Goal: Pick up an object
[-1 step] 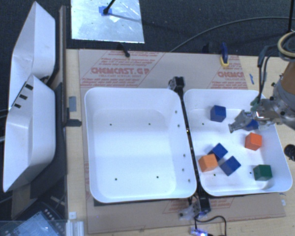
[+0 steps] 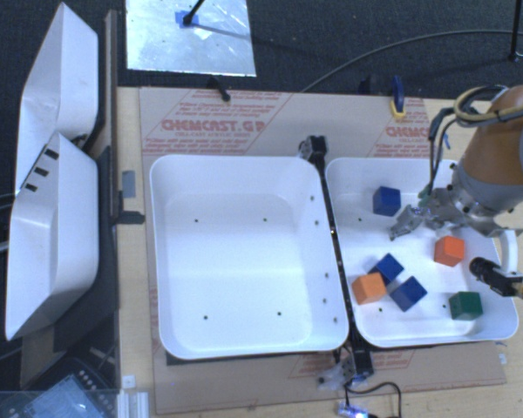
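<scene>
The arm enters from the right and hangs over the right bin. The pincer sits low over the bin's upper middle, its grey fingers pointing left. Whether they are wide or narrow cannot be told from this angle; nothing shows between them.

Six blocks lie in the right bin. A blue cube sits near the back wall, just up and left of the pincer, apart from it. An orange cube lies right of the pincer, below the wrist. Near the bin's middle, a second blue cube touches or nearly touches an orange cube at its lower left and a third blue cube at its lower right. A green cube rests near the front right corner.

The left bin stands beside the right one on the bench.
</scene>
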Robot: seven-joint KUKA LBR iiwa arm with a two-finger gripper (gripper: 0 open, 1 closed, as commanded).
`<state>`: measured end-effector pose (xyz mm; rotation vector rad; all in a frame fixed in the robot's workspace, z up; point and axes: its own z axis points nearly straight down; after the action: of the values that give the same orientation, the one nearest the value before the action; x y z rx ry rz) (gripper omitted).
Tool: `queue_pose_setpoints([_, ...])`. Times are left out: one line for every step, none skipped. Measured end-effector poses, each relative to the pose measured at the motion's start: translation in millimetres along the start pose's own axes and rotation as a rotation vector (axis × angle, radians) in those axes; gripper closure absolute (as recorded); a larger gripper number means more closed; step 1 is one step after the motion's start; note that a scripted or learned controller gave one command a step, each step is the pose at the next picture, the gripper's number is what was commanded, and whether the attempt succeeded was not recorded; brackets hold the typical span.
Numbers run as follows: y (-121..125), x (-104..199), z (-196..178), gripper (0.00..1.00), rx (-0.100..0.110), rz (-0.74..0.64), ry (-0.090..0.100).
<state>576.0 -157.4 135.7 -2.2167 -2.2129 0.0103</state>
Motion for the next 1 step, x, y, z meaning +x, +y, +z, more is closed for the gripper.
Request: queue_pose_setpoints([-16.4, 27.8, 51.7, 0.00, -0.007, -0.003, -0.001])
